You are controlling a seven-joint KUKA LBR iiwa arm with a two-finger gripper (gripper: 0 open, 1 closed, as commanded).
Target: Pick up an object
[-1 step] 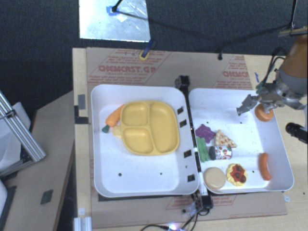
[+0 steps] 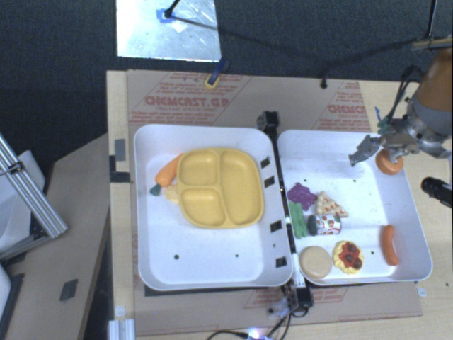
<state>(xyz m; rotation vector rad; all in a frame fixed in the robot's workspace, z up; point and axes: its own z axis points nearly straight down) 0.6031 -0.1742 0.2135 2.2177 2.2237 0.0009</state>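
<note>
Yellow divided tray (image 2: 216,188) in left white bin (image 2: 152,261), silver sheet (image 2: 168,20) beyond

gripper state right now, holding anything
Gripper: over the right bin, beside an orange item; open or closed cannot be told, no hold visible.

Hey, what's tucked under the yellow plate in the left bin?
A carrot pokes out from under the yellow plate at its left edge, with a pale yellow piece just below it. How far they run underneath is covered.
</note>
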